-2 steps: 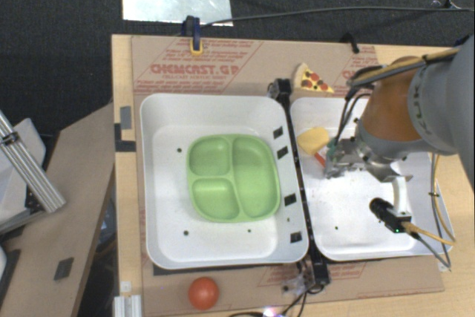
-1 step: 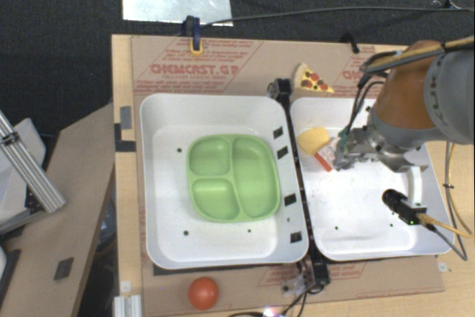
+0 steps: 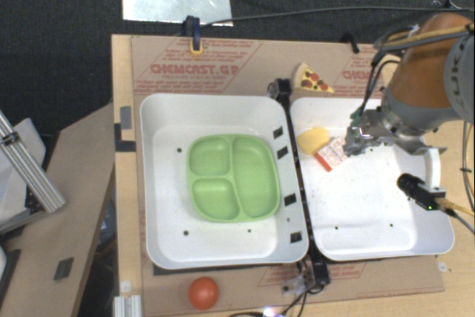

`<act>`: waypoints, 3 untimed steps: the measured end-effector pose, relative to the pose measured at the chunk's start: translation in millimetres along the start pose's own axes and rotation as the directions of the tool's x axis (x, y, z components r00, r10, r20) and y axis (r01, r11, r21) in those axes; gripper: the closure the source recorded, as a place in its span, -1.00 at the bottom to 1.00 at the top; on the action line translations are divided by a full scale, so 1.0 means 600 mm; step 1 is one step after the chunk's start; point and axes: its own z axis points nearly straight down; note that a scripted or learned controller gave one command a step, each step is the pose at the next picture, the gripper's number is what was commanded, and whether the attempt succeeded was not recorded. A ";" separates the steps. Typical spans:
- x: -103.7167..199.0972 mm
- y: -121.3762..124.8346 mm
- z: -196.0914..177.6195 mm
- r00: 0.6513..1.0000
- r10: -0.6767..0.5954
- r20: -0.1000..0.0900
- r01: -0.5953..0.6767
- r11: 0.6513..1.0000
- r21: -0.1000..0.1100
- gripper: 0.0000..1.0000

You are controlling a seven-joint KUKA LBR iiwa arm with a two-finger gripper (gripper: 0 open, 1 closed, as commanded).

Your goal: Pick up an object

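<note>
Red-white packet (image 3: pixel 332 154), lettering illegible

Both bins, left (image 3: pixel 159 159) and right (image 3: pixel 386 234), are smooth white plastic with a soft sheen. The green divided tray (image 3: pixel 234 176) is matt plastic. The table (image 3: pixel 245 59) is covered with brown cardboard-like sheet, printed in red, with a dull finish. The gripper (image 3: pixel 356 136) appears as bright bare metal. The arm (image 3: pixel 427 74) has a glossy orange band and smooth grey casing. The orange ball (image 3: pixel 202 292) looks smooth and slightly shiny.
</note>
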 end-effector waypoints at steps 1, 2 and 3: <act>0.006 0.003 -0.072 1.000 -0.001 0.000 0.001 1.000 -0.001 1.00; 0.087 0.020 -0.063 1.000 -0.003 0.000 0.003 1.000 0.001 1.00; 0.179 0.016 -0.042 1.000 -0.003 -0.001 0.003 1.000 0.003 1.00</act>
